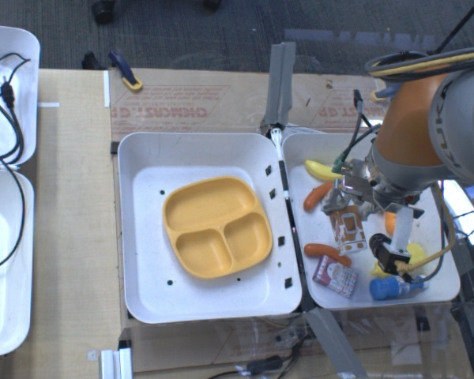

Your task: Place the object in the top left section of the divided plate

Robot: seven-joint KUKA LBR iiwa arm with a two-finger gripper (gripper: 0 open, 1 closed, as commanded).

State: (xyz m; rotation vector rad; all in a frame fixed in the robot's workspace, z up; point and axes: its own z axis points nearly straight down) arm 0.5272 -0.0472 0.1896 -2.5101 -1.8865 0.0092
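Observation:
The yellow divided plate [217,226] lies in the left white bin [142,212], with one large section at its upper left and two smaller sections below and to the right; all three hold nothing. My gripper [346,205] hangs over the middle of the right bin [450,287], well to the right of the plate. A small brown and white carton [350,232] lies directly below the gripper, and I cannot tell whether the two touch. Around it lie a yellow banana [322,169], an orange carrot-like piece [316,196] and a reddish sausage [327,253].
Also in the right bin are a maroon packet [333,275], a blue object [391,288] and a yellow object [411,253] under the arm's cables. A grey divider post [280,85] stands between the bins at the back. White trays [4,180] sit at the far left.

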